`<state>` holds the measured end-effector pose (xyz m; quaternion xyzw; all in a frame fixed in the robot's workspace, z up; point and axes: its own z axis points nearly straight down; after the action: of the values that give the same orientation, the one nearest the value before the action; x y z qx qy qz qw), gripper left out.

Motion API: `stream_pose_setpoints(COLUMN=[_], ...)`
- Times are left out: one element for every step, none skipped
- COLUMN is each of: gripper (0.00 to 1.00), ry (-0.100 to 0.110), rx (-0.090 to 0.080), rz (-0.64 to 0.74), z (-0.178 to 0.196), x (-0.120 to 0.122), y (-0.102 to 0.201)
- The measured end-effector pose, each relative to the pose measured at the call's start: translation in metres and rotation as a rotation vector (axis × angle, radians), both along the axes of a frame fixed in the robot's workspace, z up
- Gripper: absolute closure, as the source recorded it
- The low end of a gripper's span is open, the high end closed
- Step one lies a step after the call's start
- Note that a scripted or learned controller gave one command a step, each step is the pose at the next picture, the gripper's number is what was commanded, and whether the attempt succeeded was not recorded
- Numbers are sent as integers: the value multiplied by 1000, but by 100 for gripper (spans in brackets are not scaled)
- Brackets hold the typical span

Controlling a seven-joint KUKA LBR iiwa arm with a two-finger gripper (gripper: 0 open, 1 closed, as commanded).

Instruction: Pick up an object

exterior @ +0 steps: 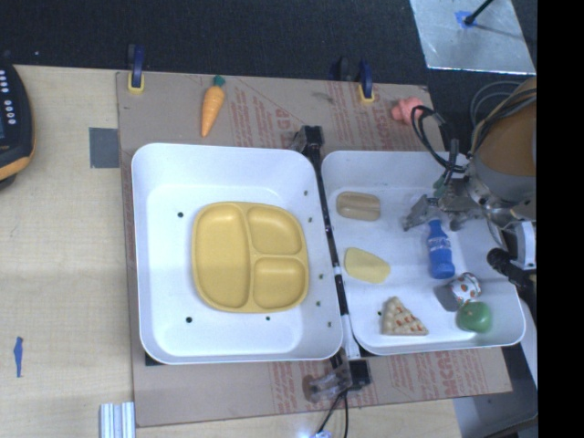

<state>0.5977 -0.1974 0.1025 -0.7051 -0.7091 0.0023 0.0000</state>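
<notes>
Jaws (436, 210) hang just above the blue bottle (440, 250), label unreadable

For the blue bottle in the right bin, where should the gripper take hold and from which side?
Best across the body of the blue bottle, from above. It lies flat with its long axis running up and down the view, so fingers closing left to right would likely span its narrow width. The gripper sits just beyond its top end.

Tray (248, 255) in left bin (155, 245), bottle (440, 250) in right bin (383, 167) beside gripper (436, 210), carrot (212, 106) behind the bins
</notes>
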Motion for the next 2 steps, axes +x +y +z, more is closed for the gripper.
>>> stream_pose_setpoints(gripper=[0,0], ry=[3,3], rx=[3,4], rz=[-1,-1], z=[-11,-11], x=[-26,-47], y=[-15,-11])
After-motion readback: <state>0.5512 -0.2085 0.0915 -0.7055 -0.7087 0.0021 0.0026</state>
